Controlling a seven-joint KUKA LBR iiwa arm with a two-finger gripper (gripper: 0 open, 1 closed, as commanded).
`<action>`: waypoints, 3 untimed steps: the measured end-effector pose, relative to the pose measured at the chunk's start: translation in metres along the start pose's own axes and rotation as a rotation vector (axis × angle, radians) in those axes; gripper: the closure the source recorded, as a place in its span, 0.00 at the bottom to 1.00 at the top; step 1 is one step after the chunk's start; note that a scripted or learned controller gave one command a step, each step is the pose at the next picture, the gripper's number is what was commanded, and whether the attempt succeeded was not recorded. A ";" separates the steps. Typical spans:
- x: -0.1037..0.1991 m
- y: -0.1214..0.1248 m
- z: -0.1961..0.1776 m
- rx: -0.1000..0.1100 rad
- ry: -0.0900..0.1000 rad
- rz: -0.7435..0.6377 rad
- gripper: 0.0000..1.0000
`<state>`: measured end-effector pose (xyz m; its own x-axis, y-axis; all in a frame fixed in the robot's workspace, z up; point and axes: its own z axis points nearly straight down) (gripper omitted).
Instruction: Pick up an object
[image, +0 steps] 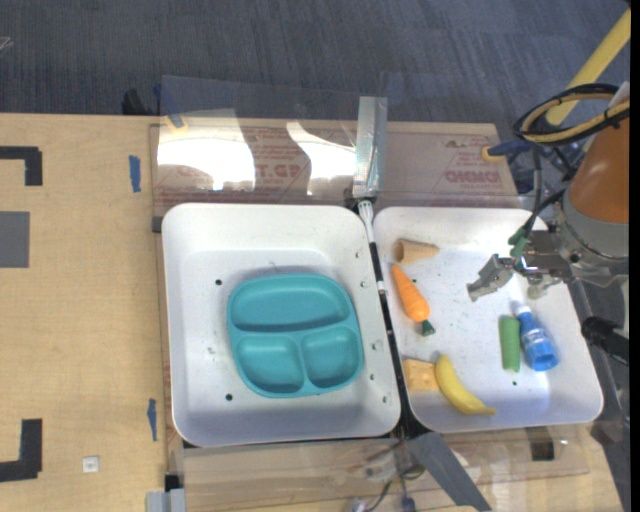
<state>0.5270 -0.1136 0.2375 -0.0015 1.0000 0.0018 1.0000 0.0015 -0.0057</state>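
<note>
Hovering open and holding nothing: end effector (497, 277) over right bin (470, 238). Lying nearby (all apart): carrot (410, 294), green cylinder (511, 343), blue bottle (535, 342), banana (458, 386), cone (414, 250).

Single fixed camera above the bench, angled down, both white bins (190, 240) framed

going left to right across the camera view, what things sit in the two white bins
teal plastic divided tray → orange toy carrot → yellow toy banana → green cylindrical stick → small blue bottle. The gripper hangs over the right-hand bin, above the green stick.
</note>
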 end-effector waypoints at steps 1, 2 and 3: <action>0.003 0.027 0.150 -0.010 -0.001 0.014 0.00; 0.003 0.028 0.141 -0.011 -0.001 0.015 1.00; -0.014 -0.039 0.133 0.001 0.001 -0.306 1.00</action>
<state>0.4873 -0.1272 0.1051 -0.3023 0.9532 0.0045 0.9532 0.3023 -0.0055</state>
